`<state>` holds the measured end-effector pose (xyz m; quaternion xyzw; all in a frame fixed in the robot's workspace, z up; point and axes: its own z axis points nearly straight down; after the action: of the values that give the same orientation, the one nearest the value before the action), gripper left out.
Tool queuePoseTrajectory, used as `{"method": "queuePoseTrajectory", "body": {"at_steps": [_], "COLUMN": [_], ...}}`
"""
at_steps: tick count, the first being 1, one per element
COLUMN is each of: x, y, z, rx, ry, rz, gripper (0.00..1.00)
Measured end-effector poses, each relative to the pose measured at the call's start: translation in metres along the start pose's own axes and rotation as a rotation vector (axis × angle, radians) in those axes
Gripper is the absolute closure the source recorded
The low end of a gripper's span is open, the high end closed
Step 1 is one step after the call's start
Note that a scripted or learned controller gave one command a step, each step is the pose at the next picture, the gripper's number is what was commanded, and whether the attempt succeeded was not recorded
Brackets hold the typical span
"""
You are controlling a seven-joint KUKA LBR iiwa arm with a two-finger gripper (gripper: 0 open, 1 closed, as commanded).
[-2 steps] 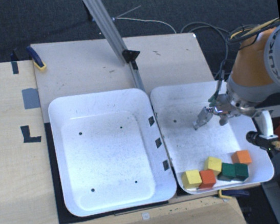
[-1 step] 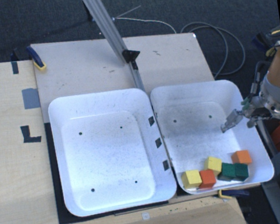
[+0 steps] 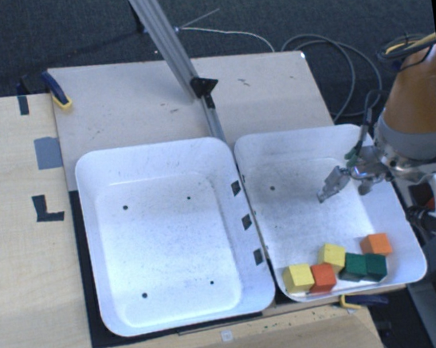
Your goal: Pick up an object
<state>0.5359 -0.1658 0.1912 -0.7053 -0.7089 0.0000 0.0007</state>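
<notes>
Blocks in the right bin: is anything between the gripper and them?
Nothing visible. The gripper sits over bare floor of the right bin, and the blocks cluster along the near rim, with open white floor between them and the gripper.

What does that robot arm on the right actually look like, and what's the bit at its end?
The arm is a rounded, bulky limb with an orange section above a grey band near the wrist. At its end sits a small pincer, built of grey metal parts, with a touch of green near its base. Dark cables loop behind the arm, and a white fitting hangs just below it.
</notes>
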Motion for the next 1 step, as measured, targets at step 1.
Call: {"method": "queuePoseTrajectory", "body": {"at_steps": [1], "x": [-0.0022], "y": [0.0084], "z": [0.1018], "rx": [0.001], "ry": [-0.002], "rz": [0.004], "gripper": [0.0]}}
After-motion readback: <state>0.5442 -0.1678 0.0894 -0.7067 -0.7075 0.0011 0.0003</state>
